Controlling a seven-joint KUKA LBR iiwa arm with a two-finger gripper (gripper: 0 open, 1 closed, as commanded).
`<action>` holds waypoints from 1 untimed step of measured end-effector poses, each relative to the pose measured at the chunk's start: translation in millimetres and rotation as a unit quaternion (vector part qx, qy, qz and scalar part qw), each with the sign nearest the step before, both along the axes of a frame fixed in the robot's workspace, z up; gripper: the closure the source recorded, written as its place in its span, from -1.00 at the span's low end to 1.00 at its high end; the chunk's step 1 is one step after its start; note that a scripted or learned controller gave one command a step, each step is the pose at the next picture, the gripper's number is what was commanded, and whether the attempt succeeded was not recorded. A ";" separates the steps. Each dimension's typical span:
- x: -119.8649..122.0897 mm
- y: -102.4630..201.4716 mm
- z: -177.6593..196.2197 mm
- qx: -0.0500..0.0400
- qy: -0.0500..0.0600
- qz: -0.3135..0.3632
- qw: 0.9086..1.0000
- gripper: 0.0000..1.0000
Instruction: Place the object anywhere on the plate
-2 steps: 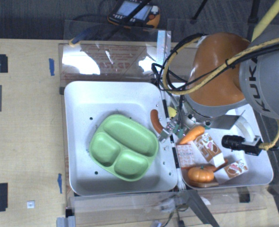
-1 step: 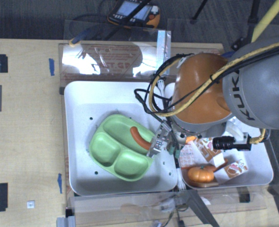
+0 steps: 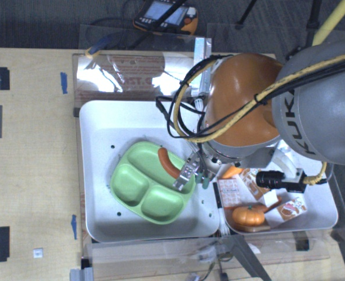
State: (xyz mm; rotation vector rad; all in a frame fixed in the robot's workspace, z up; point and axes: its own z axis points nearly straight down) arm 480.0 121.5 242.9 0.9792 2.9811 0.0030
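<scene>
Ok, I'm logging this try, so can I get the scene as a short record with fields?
plate: green divided plate in the left bin
object: orange-red sausage-like piece lying on the plate's right part
claw: claw over the plate's right edge, beside the sausage-like piece
right bin: orange pumpkin-like toy and small packets

Pretty even overhead light in here, bright enough that the white left bin looks almost washed out, with only soft shadows along its inner walls and under the green plate. There's harsh glare off the crinkly clear plastic sheet behind the bins, all white streaks. The picture's a bit soft and grainy overall, and the floor up top goes dark and murky.
</scene>
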 end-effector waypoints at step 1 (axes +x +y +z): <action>0.0 -0.1 0.1 0.000 0.000 0.000 1.000 -1.00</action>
